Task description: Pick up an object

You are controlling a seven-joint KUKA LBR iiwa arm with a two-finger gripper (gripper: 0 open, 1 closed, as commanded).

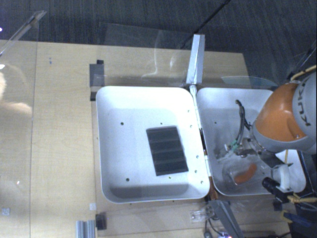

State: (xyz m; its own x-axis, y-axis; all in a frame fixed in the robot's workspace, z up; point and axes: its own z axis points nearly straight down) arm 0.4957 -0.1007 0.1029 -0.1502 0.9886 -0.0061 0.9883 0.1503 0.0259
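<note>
The right bin (218, 108) holds the action. At its near end lies an orange-red object (244, 174), partly under something clear that may be plastic; what it is cannot be made out. Just above it sits the gripper (236, 149), low in the bin and close to the object, though contact cannot be judged. Whether its fingers are wide or narrow cannot be told. The arm (285, 117) enters from the right. The left bin (114, 133) holds a dark ribbed pad (167, 150), lying flat near its middle.
</note>
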